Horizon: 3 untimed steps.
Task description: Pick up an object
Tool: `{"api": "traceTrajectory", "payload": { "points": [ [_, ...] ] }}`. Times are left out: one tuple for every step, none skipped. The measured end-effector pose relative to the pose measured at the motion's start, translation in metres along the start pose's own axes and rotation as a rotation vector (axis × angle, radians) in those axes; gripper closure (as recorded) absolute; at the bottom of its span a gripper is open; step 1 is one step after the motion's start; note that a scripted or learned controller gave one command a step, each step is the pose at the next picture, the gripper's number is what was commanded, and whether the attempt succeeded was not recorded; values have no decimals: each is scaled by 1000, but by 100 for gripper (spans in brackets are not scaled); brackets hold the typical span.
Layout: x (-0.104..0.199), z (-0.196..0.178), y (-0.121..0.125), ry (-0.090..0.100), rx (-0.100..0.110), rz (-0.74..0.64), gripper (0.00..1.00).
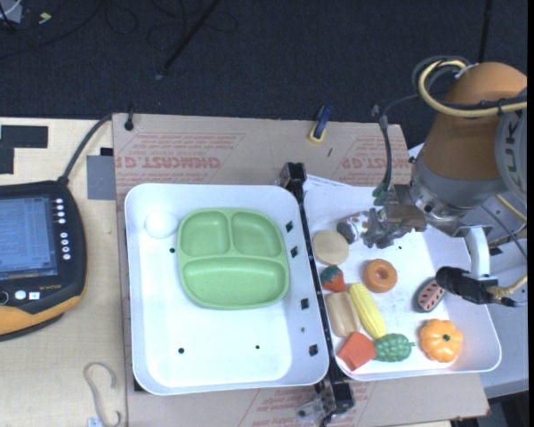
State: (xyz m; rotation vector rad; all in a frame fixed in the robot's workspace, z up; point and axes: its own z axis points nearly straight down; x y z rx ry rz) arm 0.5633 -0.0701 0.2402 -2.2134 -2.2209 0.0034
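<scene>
Two white bins are seen side by side on the bench. In the left bin point(151, 345) a green divided plate point(231, 258) is laid near the centre, and a small white ball point(160, 224) is found just beside it at its ten o'clock.

The right bin point(481, 358) is filled with toy food. A tan round bun point(330, 247) is placed at nine o'clock of the bin's centre, with a doughnut point(380, 275) near the centre. A corn cob point(367, 309) and a hot dog point(341, 313) are laid touching each other at seven o'clock. A red block point(356, 351) and a green piece of broccoli point(392, 348) are set at six o'clock, and an orange pumpkin point(440, 340) at five o'clock. A dark spotted piece point(429, 296) is seen at three o'clock.

The gripper point(384, 227) is held low over the bin at eleven o'clock, just beside the bun. Whether its jaws are parted or closed cannot be told, since the dark metal is blurred together.

A tablet controller point(22, 247) is rested on the bench at nine o'clock of the left bin.
</scene>
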Motion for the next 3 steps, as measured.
{"api": "traceTrajectory", "payload": {
  "points": [
    [54, 14, -21, 0, 2, 0, 100],
    [108, 19, -34, -1, 1, -1, 100],
    [154, 24, -67, -1, 2, -1, 100]
  ]
}}
